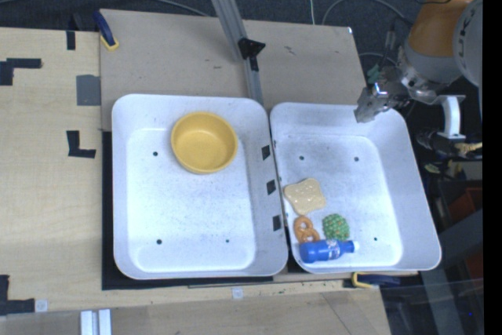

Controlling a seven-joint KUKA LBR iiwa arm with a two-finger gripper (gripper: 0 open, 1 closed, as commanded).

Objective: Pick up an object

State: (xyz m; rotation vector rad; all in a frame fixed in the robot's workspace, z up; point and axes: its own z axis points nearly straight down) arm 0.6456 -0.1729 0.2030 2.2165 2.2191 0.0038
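The right bin (pixel 392 169) holds a beige toast-shaped piece (pixel 304 195), an orange pretzel (pixel 306 229), a green knobbly ball (pixel 336 226) and a blue bottle (pixel 326 249), all bunched near its front left corner. A yellow bowl (pixel 204 141) sits in the back of the left bin (pixel 141 247). My gripper (pixel 369 111) hangs over the back right rim of the right bin, well away from the objects, with nothing seen in it.
A grey metal pole (pixel 227 8) slants across the bench behind the bins. A blue and yellow clamp (pixel 105 30) lies at the back left of the board. Cables run behind the bench.
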